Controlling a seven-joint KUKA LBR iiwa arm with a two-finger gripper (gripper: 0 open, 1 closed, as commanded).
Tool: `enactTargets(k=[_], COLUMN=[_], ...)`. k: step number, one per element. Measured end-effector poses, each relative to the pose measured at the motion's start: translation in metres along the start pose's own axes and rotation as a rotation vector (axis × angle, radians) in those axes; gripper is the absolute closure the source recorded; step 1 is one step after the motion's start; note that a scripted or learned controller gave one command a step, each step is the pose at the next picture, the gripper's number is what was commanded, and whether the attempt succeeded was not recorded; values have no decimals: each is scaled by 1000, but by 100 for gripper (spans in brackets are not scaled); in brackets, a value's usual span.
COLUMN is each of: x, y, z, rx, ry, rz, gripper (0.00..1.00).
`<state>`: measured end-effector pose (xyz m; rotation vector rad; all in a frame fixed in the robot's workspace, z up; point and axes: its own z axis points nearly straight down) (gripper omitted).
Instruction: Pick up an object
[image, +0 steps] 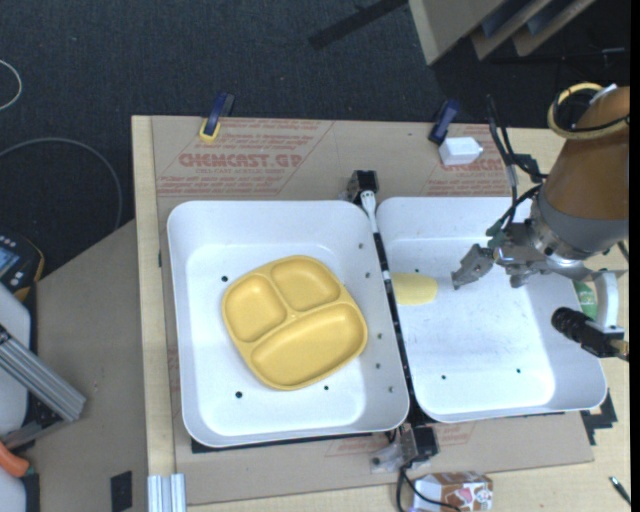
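Low on the bench edge, a small brown packet (463, 491) lies outside both bins. Gripper (490, 265) hangs over the right bin (500, 380), jaws spread wide, nothing between them. Target looks to be the small yellow block (415, 290), just beyond the fingertip nearest it, by the bin's inner wall. Yellow divided plate (293, 321) sits well apart in the left bin (200, 300). Best approach, I judge: centre the jaws over the block, descend straight, close across its short side, minding the wall.
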<state>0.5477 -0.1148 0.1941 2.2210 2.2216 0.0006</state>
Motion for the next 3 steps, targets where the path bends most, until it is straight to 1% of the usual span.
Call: enactTargets(k=[1, 2, 3], x=[77, 73, 170], y=[-62, -60, -64], z=[-173, -174, -183], rx=[-17, -4, -3], ry=[3, -1, 3], rz=[-10, -2, -11], gripper=[0, 100, 100])
